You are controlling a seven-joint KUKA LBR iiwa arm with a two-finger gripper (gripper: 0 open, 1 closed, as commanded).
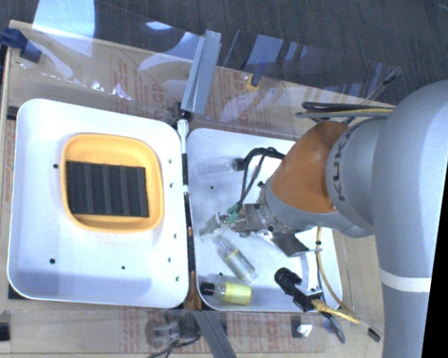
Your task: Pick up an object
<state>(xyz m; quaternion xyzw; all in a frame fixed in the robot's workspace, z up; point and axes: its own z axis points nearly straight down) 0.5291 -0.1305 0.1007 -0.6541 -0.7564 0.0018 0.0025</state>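
Reaching into the right bin (206,190) from its right side, with the pincer (232,219) low over that bin's middle, just above a clear plastic piece (215,229). Impossible to tell whether clenched or released. Lying toward the bin's near edge: a clear tube (235,261), and, right by the near rim, a yellow cylinder (234,293) with a black cap. Left of that bin, in the left bin (24,245): an orange tray (75,149) holding a black ribbed insert (107,188).

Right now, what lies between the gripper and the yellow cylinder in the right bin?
A small clear vial lies between the gripper and the yellow cylinder, as the camera view shows.
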